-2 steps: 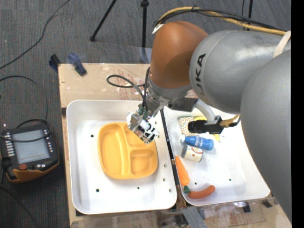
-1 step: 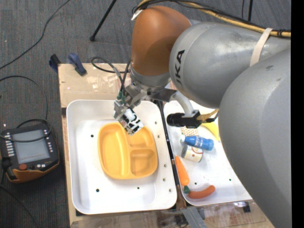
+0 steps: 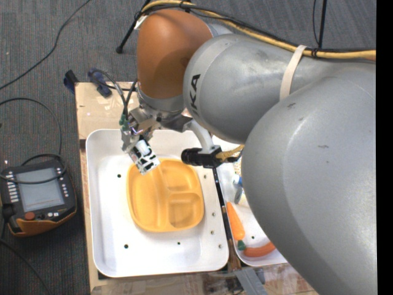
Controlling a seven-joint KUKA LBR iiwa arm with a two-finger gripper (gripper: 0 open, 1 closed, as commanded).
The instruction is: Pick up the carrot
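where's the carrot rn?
The carrot lies in the right bin, along its left wall near the divider, just right of the left bin that holds the yellow tray. The gripper is over the left bin, apart from it.

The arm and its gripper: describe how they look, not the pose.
The arm is bulky, rounded and grey, with an orange dome-shaped section near the wrist and dark "KA" lettering beside it. A pale strap wraps its body, and a yellow cable runs along its top. The gripper is small, white with black markings.
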